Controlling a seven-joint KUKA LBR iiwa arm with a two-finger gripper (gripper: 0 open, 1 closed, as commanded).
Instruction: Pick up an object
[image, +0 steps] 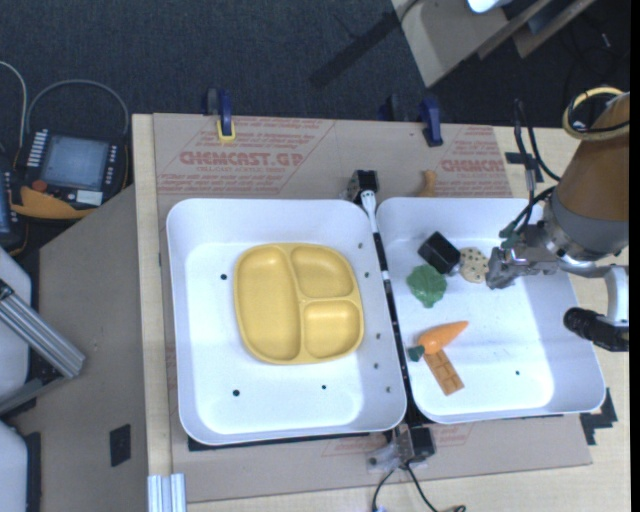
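Gripper (497, 272) sits over the upper right part of the right bin (560, 395), hanging off the grey wrist with the orange band that comes in from the right; finger state can't be read from this angle, and nothing visibly sits between them. Closest item is a small round beige piece with dark dots (473, 263), just beside the gripper on its left. Next to that, a black block (438, 250), tilted, with a green broccoli-like toy (427, 286) just below it and touching or nearly so. Lower in the same bin an orange carrot (440, 336) lies at a slant, green end pointing toward the bin divider, and a tan ridged bar (446, 373) lies just under it. All five rest on the bin floor. Left bin (200, 390) holds a yellow three-compartment plate (297, 300), roughly centred, compartments bare. Both bins sit on a brown cardboard sheet (300, 150) clamped at the far edge.
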